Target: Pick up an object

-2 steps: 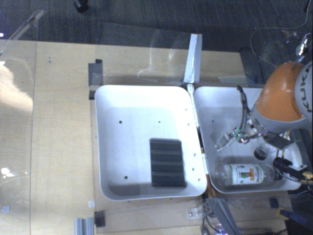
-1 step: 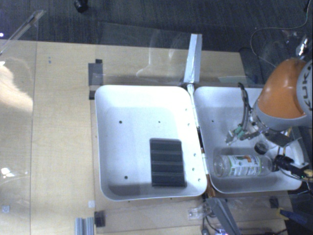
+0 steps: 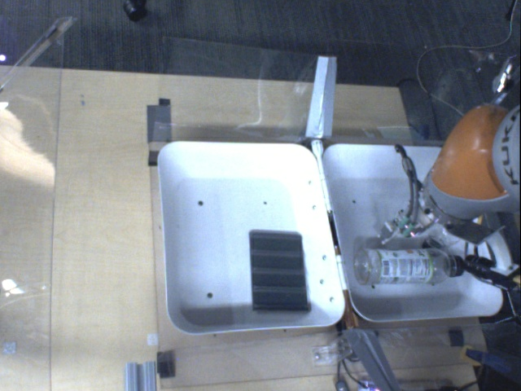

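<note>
My gripper (image 3: 404,228) hovers just beyond the clear plastic bottle (image 3: 404,266) lying in the right bin (image 3: 358,177); it looks light, slick and rollable, so I'd grasp across its middle.

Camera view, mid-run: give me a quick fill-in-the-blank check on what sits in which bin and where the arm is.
1. The black ridged block lies in the ____ bin of the view.
2. The clear plastic bottle in the right bin lies on its ____.
3. The arm has an ____ band above the wrist.
4. The gripper hangs over the bin that holds the ____.

Missing words: left; side; orange; bottle
</note>
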Motion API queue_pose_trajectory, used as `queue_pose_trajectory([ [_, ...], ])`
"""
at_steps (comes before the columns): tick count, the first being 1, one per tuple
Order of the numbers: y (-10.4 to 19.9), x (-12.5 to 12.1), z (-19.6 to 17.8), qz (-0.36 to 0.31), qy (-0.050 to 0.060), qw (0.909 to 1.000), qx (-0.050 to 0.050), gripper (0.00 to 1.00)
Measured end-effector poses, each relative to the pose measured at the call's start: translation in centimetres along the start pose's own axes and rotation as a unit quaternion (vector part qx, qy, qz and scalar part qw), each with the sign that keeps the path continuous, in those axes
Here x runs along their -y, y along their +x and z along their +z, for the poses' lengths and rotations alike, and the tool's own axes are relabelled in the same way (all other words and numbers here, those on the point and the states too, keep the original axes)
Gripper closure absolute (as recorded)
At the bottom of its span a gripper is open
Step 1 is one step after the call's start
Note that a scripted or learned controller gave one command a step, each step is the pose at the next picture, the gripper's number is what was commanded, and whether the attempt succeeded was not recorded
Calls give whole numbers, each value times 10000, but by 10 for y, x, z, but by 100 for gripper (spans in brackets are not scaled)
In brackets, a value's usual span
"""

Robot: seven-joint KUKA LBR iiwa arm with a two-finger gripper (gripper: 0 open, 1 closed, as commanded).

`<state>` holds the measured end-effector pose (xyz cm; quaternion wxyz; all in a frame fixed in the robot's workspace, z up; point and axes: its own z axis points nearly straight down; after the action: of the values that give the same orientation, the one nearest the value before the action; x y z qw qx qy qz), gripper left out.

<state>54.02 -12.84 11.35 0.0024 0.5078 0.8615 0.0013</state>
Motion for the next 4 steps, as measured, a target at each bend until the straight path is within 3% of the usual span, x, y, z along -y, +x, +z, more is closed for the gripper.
queue_pose_trajectory([
  [1,0,0,0,2,-2,10000,0,0],
  [2,25,-23,24,-532,-27,9986,22,0],
  [3,8,-60,25,507,-28,9987,15,0],
  [4,54,27,23,198,-35,9998,21,0],
])
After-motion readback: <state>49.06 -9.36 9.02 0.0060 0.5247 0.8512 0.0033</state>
